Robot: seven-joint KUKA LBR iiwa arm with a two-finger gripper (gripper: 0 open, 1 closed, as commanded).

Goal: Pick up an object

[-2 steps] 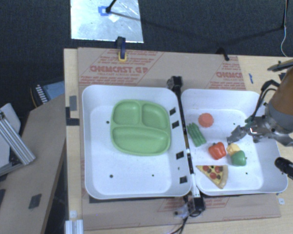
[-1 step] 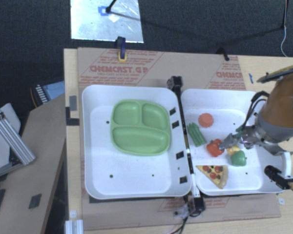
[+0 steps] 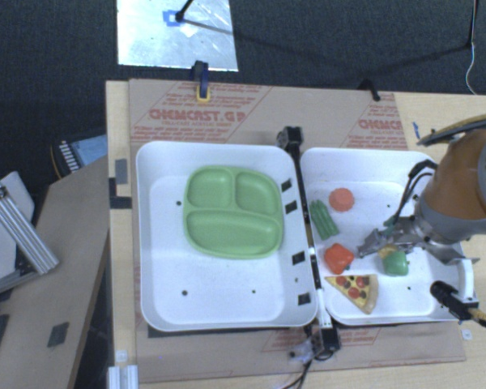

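We judge the step in hand to be the closing-in on a toy, and the hand sits low in the right bin, its metal fingers stretched toward the left, just beside a green pepper-like toy and near an orange-red toy. We cannot tell how far the hand is open, and we see nothing between its parts, so we count nothing as held. To do this well we should settle on one target, most likely the green toy since it lies closest, centre over it before lowering, and keep clear of the pizza slice toy lying just below, which could be nudged aside. The round orange toy and the dark green ridged toy lie further up and left, well apart from the hand, so they should not interfere. The left bin carries a light green divided plate. Both bins rest on a sheet of printed brown cardboard over the desk, with a shiny square panel on the dark floor beyond and aluminium framing at the left.
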